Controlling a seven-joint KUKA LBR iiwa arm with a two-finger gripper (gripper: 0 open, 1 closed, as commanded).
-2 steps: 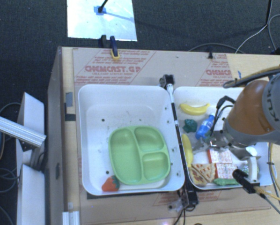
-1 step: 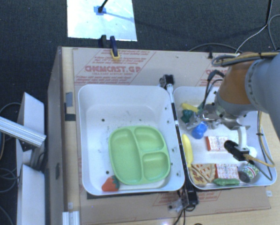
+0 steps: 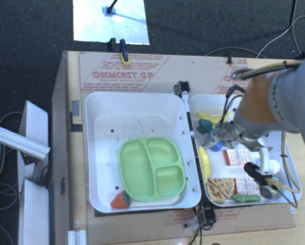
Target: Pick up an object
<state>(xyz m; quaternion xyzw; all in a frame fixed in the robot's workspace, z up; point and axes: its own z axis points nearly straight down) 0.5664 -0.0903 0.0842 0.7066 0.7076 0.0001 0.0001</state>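
My gripper (image 3: 217,136) is low in the right bin (image 3: 290,160), near its upper left part, on the grey arm with the orange band. Just under it lies a small blue item (image 3: 215,146), and a teal item (image 3: 203,127) sits at its left. A yellow piece (image 3: 208,117) lies above that. A yellow banana (image 3: 204,162) runs along the bin's left wall. A red-and-white box (image 3: 237,157) lies to the gripper's lower right. Nothing shows between the gripper's tips.
The right bin's front holds a waffle-like piece (image 3: 221,188), a second red-and-white box (image 3: 247,186) and a green pod (image 3: 246,198). The left bin (image 3: 99,137) holds a green divided plate (image 3: 152,167) and a red strawberry (image 3: 121,200) at its front corner.
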